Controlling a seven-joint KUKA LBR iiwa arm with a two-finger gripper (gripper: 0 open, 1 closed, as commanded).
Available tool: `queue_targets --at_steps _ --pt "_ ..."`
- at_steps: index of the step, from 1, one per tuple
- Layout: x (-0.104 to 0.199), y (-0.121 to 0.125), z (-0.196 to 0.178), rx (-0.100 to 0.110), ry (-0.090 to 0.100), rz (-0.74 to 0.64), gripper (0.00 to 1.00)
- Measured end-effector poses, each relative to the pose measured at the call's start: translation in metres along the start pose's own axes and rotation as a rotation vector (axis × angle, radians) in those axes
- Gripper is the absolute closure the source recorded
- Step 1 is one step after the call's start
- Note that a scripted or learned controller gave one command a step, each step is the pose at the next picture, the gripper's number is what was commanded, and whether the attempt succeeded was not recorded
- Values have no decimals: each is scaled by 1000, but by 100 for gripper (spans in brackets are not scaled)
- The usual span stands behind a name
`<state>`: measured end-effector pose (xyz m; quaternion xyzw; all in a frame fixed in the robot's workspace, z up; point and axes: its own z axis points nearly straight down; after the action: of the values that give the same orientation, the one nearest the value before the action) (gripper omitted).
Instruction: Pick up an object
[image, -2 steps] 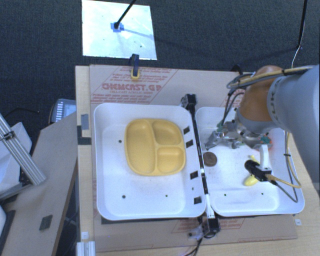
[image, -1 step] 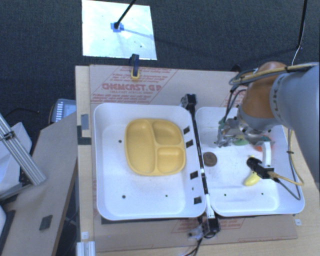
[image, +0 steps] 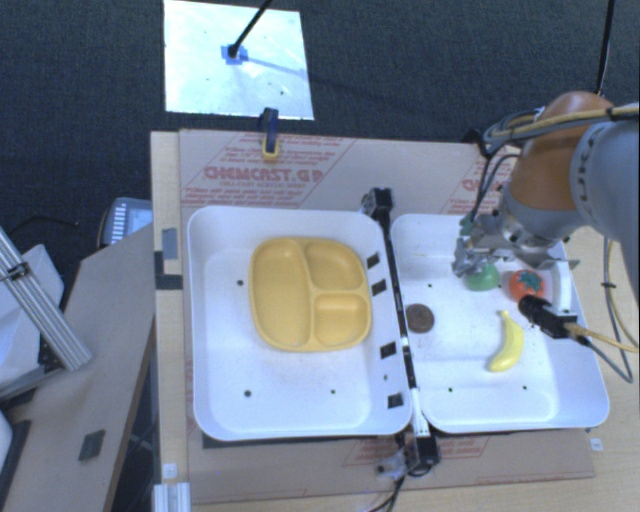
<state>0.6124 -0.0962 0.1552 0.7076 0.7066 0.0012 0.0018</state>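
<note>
My gripper (image: 474, 262) hangs low over the far part of the right bin (image: 445, 400), directly above a small green object (image: 483, 278) that its fingers partly hide. Just right of it lies a red-orange tomato-like object (image: 523, 285). A yellow banana (image: 506, 345) rests nearer the bin's front right, and a brown round disc (image: 420, 318) lies near the divider. In the left bin (image: 215, 390) sits a yellow divided plate (image: 309, 293).
The grey arm with its orange band (image: 560, 160) reaches in from the right over the right bin's far corner. A black cable connector (image: 540, 314) and yellow cable cross the bin's right rim. The black divider (image: 395, 320) runs between the bins.
</note>
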Motion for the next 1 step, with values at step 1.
queue_targets --at_steps 1 --pt "-5 4 -63 -3 -1 -4 100"
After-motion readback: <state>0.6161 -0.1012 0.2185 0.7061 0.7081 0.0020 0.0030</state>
